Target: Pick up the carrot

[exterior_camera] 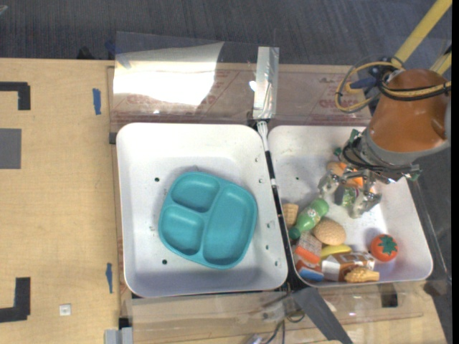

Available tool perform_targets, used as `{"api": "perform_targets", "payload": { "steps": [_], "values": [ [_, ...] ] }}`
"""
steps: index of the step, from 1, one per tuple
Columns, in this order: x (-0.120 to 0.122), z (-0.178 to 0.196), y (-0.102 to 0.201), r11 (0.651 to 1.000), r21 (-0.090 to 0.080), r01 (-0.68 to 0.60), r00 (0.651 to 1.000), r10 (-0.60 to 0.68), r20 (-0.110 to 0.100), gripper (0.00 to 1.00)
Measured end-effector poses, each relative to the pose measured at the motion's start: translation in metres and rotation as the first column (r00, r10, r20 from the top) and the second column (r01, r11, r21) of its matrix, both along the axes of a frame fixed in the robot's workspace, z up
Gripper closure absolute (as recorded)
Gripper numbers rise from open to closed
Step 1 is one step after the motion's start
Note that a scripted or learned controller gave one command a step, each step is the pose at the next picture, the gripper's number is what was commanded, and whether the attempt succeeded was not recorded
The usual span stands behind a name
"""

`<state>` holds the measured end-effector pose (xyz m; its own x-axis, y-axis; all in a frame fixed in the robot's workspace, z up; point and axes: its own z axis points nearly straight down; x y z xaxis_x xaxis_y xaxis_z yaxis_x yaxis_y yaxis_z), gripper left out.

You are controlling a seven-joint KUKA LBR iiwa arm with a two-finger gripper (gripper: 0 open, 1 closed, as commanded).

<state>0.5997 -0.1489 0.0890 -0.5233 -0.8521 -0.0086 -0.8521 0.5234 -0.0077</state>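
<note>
The gripper [351,189] hangs in the right bin [423,264] with an orange bit, likely the carrot [353,182], between its fingers, seemingly clamped.

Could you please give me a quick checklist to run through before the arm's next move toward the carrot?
1. Gripper is above the right bin: ok.
2. Carrot located: cannot tell; an orange piece lies in the toy pile.
3. Anything held in the gripper: cannot tell.
4. Green bottle and tomato lie apart from the gripper: ok.
5. Left bin's teal divided plate is far from the arm: ok.
</note>
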Motion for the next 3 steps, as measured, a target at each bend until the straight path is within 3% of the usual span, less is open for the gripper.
{"api": "perform_targets", "payload": {
  "steps": [1, 2, 3],
  "values": [
    [0.003, 0.014, 0.001, 1.000, 0.004, 0.004, 1.000, -0.005, 0.011, 1.00],
    [-0.007, 0.087, 0.018, 0.991, 0.000, 0.136, 0.991, -0.136, 0.003, 1.00],
    [-0.008, 0.084, 0.018, 0.991, 0.001, 0.137, 0.991, -0.137, -0.004, 0.00]
  ]
}}
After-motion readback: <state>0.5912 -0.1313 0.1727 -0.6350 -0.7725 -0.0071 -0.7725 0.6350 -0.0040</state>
